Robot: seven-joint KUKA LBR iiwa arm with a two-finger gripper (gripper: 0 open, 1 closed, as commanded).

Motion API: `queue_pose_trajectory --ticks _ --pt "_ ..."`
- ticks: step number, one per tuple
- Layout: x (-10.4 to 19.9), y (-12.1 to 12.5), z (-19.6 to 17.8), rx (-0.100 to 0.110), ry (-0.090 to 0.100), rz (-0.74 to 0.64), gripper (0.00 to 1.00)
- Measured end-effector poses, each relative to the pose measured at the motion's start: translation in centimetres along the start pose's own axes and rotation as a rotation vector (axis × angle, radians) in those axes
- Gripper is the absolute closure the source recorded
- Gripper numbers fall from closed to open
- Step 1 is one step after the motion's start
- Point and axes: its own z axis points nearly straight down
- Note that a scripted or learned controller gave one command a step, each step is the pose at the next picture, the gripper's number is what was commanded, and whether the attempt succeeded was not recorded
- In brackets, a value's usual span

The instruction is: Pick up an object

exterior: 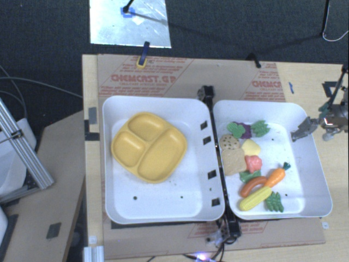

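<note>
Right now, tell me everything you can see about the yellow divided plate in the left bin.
The yellow plate looks like matte plastic, a rounded square turned at an angle, with three shallow compartments split by raised ridges. It lies flat and right side up on the floor of the left bin, toward the far left part. Nothing sits in it, and nothing else touches it.

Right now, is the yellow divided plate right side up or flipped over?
Right side up: the yellow divided plate shows three hollow compartments facing the camera, lying in the left bin.
</note>
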Motion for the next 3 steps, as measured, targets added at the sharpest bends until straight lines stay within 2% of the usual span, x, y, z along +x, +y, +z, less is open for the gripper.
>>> queue_pose_trajectory --ticks 1,2,3 --pt "3.6 5.0 6.8 0.002 0.002 -0.006 0.0" --pt "8.3 8.1 5.1 -0.004 0.001 -0.006 0.0" --pt "10.1 11.9 13.7 0.001 0.001 -0.004 0.0"
